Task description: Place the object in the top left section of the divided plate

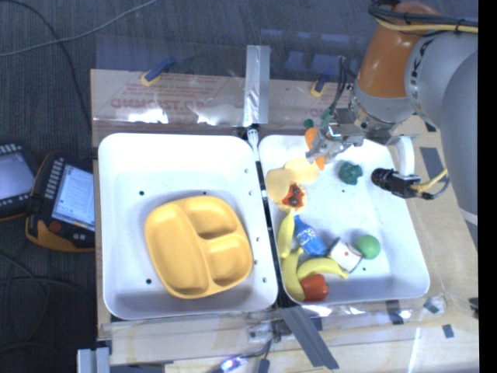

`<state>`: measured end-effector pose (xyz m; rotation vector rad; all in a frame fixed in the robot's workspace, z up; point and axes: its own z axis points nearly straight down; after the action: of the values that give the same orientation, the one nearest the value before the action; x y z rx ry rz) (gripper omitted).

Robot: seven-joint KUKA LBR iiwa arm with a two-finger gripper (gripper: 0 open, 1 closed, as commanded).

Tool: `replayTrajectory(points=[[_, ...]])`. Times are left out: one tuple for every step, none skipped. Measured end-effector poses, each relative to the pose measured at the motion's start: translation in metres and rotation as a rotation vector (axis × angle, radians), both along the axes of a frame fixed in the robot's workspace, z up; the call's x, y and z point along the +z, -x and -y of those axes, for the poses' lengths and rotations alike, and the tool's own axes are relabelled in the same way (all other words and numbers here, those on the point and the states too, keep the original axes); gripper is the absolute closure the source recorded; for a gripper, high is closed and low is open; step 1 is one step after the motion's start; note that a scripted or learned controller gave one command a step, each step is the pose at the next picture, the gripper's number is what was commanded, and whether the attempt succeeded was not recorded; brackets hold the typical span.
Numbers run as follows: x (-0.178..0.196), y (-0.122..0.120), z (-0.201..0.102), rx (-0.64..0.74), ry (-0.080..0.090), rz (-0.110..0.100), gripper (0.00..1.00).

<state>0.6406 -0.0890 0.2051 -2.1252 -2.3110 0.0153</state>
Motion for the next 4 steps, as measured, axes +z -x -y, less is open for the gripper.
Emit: replayTrajectory(points=[[0.070, -0.029, -0.014, 0.056, -0.004, 0.004, 1.00], [0.044, 0.044, -0.101, 0.031, -0.005, 0.001, 1.00], [-0.026, 0.071, -0.156, -0.016, -0.005, 0.000, 1.00], [-0.021, 0.071, -0.157, -0.015, -0.007, -0.008, 1.00]])
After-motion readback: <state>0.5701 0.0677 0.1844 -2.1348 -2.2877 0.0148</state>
